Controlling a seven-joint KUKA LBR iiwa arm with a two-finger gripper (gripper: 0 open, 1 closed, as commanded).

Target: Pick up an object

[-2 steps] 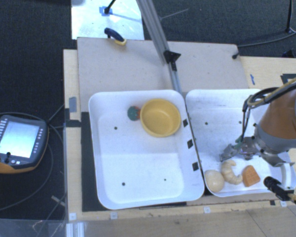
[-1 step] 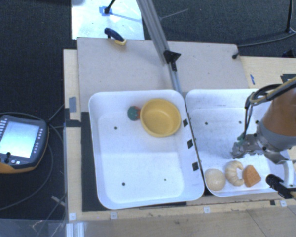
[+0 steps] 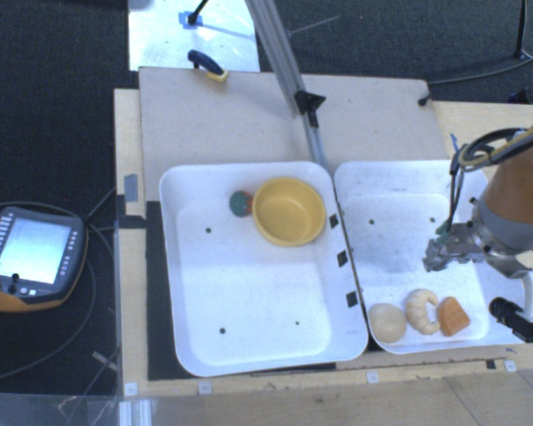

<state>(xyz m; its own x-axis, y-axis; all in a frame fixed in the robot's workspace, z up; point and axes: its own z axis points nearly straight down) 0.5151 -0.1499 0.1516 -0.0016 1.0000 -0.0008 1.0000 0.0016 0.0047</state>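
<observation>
Scanning from the left, I see the left bin (image 3: 249, 327) holding a yellow bowl (image 3: 289, 210) with a small green ball (image 3: 240, 203) touching its left side. In the right bin (image 3: 400, 193), along the near edge, lie a pale round object (image 3: 387, 322), a curled cream piece (image 3: 421, 311) and an orange block (image 3: 452, 316), close together. My gripper (image 3: 437, 257) hovers just above that trio, and I cannot tell how it is set or that it has anything. I judge that nothing is lifted yet; the pick itself remains.
</observation>
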